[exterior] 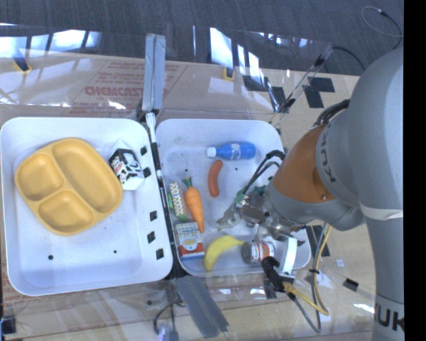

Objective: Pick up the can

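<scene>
Approach stage of the pick, judged from the layout. The can point(258, 251) lies on its side at the near right of the right bin point(213, 124), just right of the banana point(219, 249). The gripper point(238, 216) hangs just on the far side of the can, between it and the carrot point(194, 208). How wide the claw stands cannot be told from this angle, and nothing is seen held in it. The next move likely calls for a short shift nearward, alignment across the can's round body, and a descent clear of the banana.
</scene>
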Robot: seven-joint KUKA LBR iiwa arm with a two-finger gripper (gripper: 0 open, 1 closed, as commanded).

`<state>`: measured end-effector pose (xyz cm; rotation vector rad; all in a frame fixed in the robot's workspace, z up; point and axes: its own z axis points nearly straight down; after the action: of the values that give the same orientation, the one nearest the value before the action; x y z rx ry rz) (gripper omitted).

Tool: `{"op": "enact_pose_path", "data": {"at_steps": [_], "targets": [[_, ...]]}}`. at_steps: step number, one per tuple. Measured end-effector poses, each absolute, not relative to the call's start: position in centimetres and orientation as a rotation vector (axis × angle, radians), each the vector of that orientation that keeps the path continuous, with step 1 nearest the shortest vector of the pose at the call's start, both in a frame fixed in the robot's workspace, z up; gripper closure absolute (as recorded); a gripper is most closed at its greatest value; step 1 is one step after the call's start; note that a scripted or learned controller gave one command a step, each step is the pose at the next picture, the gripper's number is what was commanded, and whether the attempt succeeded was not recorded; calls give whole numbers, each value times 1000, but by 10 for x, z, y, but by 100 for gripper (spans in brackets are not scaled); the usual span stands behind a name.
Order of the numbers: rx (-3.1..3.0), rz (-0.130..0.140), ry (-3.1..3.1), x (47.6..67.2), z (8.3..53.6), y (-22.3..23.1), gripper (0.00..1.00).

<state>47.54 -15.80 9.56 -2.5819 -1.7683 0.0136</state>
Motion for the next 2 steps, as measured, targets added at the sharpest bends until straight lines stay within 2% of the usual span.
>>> {"op": "enact_pose_path", "data": {"at_steps": [1,2], "targets": [[-2609,8,-1737,575,89,-191,0],[-2674,9,-1633,529,121,-199,0]]}}
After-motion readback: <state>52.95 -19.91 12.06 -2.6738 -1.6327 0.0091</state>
